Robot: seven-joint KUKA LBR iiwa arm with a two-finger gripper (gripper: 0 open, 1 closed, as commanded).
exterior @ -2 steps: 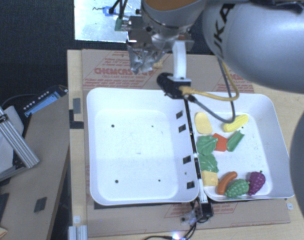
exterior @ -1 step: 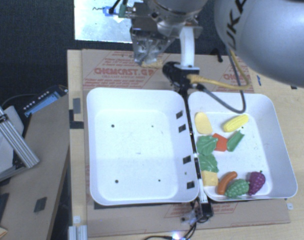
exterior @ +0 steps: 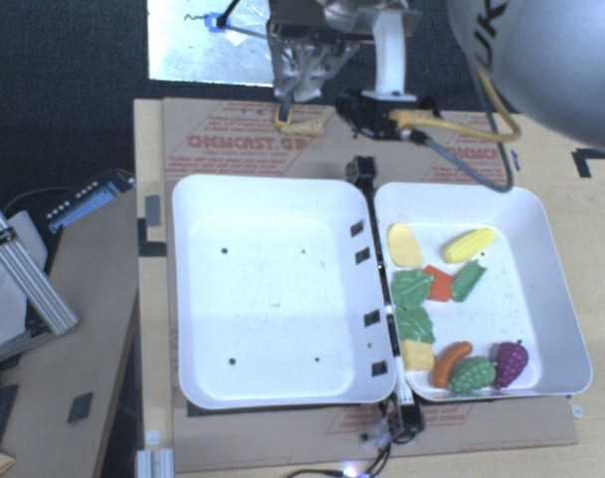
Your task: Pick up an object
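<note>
**Desk:** Where is the gripper?

**Me:** I see the gripper at the top of the view, beyond the far edge of the left bin, over the cardboard sheet with red print. A small yellowish piece lies on the sheet right under its tip.

**Desk:** Is it holding that piece?

**Me:** I cannot tell. The fingertips sit close together just above it, but they blur into one pale shape, so whether they are spread, closed or gripping anything is beyond what I can read.

**Desk:** And the objects to pick?

**Me:** All in the right bin. Near its far side I have a pale yellow piece by the dividing wall and a corn cob to its right. Below them sit a leafy green piece, an orange-red piece touching it, and a green pod. Another green leaf lies lower by the wall, with a yellow block under it. Along the near edge are a sausage, a green bunch of grapes and a purple bunch, close together.
</note>
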